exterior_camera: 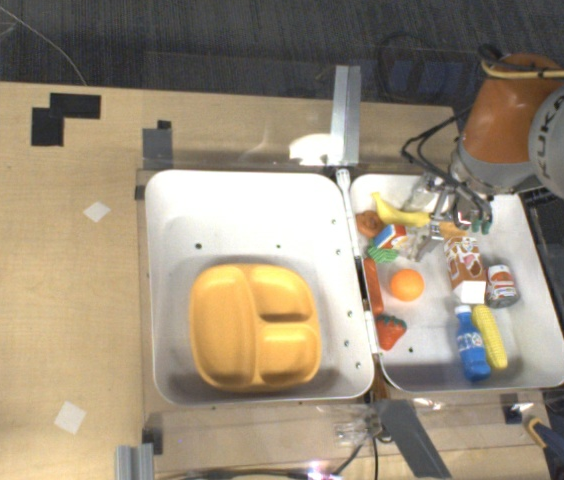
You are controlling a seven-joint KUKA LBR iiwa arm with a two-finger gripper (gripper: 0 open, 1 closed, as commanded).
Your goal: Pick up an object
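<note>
My gripper (446, 216) hangs over the far part of the right bin (542, 298), under the orange band of the arm (507, 118). A yellow banana (398, 213) lies just to its left, close to or touching it. Below the banana are a red and white carton (390, 238) and an orange ball (407, 285). A brown packet (464, 260) sits right below the gripper. Nearer the front lie a small can (501, 285), a blue bottle (471, 342), a yellow corn cob (491, 334), a strawberry (390, 331) and a red stick-shaped toy (372, 283).
The left bin (212, 208) holds a yellow divided plate (255, 323) in its front half. A metal post (346, 118) stands behind the wall between the two bins. Black cables (427, 143) run beside the arm at the back right.
</note>
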